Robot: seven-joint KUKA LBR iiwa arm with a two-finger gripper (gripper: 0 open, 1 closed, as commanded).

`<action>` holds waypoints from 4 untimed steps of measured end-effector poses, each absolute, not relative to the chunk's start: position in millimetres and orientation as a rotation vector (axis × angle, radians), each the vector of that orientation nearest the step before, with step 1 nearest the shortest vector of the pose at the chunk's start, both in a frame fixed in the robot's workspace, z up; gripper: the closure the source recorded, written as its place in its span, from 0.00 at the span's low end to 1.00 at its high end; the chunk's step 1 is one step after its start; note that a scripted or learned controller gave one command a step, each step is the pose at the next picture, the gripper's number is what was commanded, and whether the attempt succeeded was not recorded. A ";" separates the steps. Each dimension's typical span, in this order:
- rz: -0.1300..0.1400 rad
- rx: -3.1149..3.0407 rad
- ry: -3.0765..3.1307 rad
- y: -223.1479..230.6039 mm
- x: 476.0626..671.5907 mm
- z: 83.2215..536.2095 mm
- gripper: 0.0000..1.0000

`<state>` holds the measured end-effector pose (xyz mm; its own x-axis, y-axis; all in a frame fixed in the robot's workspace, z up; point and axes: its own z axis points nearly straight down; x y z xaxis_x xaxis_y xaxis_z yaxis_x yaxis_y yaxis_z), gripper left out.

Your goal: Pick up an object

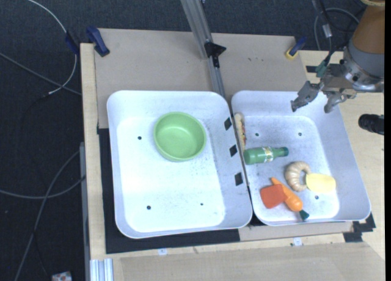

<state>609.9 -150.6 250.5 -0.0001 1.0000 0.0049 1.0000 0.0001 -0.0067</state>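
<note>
My gripper hangs over the far right edge of the right bin, fingers spread apart and nothing between them. Below it in that bin lie a green bottle on its side, a beige ring-shaped toy, a yellow piece, and an orange carrot toy beside an orange-red block. A slim tan stick rests along the bin's left wall. The gripper is well above and to the right of the bottle, touching none of them.
The left bin holds a green bowl. A metal rail runs down from the top to the gap between the bins. Blue clamps sit at the bench's far corners. Cables trail at the left.
</note>
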 end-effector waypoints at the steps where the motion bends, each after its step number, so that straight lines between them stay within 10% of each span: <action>1: 0.009 -2.212 -2.211 -143.8 606.8 205.5 0.00; 3: 0.010 -2.212 -2.210 -147.0 602.3 92.0 0.00; 4: -0.001 -2.216 -2.214 -146.5 604.9 108.8 1.00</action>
